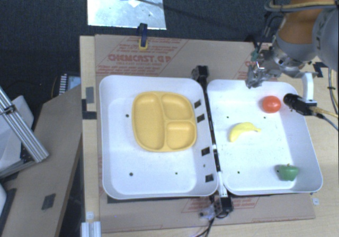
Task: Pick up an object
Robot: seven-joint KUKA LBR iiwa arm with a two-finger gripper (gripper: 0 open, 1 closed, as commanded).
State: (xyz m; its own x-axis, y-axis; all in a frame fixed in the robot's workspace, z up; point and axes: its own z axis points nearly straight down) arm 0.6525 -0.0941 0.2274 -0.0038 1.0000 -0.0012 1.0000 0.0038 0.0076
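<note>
The gripper hovers at the far rim of the right bin, its opening impossible to judge, apparently at the approach step, needing a reach to the tomato just beside it, the banana farther.

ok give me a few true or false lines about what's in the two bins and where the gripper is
1. A yellow divided plate lies in the left bin. True.
2. The banana lies on the plate. False: it lies on the floor of the right bin, apart from the plate.
3. The gripper hangs near the far edge of the right bin. True.
4. The tomato is between the gripper's fingers. False: it rests on the bin floor, apart from the gripper.
5. The green pepper sits by the near right corner of the right bin. True.
6. All three fruits and vegetables are in the left bin. False: they are all in the right bin.
</note>
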